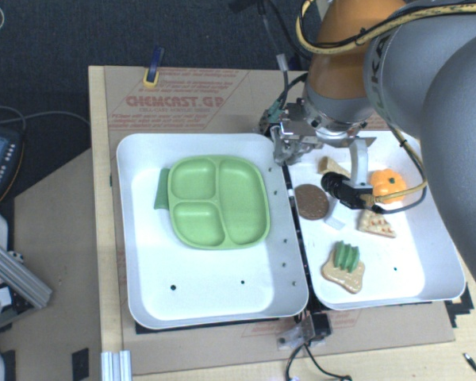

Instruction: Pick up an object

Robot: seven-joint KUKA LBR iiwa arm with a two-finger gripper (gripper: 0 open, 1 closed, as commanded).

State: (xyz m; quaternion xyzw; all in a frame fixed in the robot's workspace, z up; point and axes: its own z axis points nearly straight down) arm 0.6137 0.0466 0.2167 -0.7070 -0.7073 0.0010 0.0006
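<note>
Hovering: gripper [357, 169] over right bin [428, 268], far end
Fingers: state can't tell
Nearby: brown disc [311, 202], orange toy [387, 184]
Left bin [143, 252]: green tray [219, 201]

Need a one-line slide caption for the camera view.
Gripper hovers over toy food in the right bin; green divided plate sits in the left bin.

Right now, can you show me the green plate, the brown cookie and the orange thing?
Green divided plastic plate [219, 202], camera view, centre ridge.
Round brown cookie [311, 202], camera view, its middle.
Small orange toy fruit [389, 184], camera view, top surface.
</note>
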